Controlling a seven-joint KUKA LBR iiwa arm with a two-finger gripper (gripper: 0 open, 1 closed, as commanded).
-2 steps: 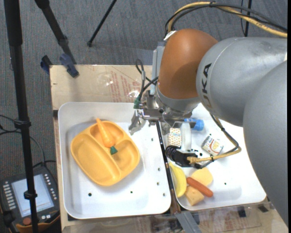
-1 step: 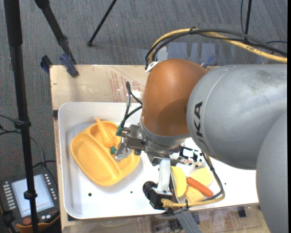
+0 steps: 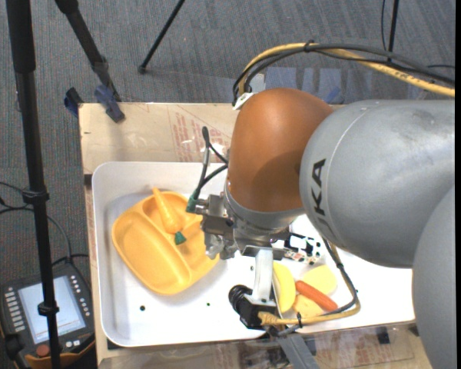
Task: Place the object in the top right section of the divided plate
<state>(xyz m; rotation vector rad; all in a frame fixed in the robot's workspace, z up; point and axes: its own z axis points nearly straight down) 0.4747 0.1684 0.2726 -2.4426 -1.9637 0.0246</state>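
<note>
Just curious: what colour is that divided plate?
Yellow-orange divided plate, clearest in the camera view.

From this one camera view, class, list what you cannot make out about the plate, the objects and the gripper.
- Divided plate: its right side is covered by the arm's wrist.
- Gripper: masked by the wrist, so its state is unclear.
- Small green piece on the plate: too small to identify.
- Yellow and orange objects: partly overlapped by a cable.
- White bin: far part behind the arm.
</note>
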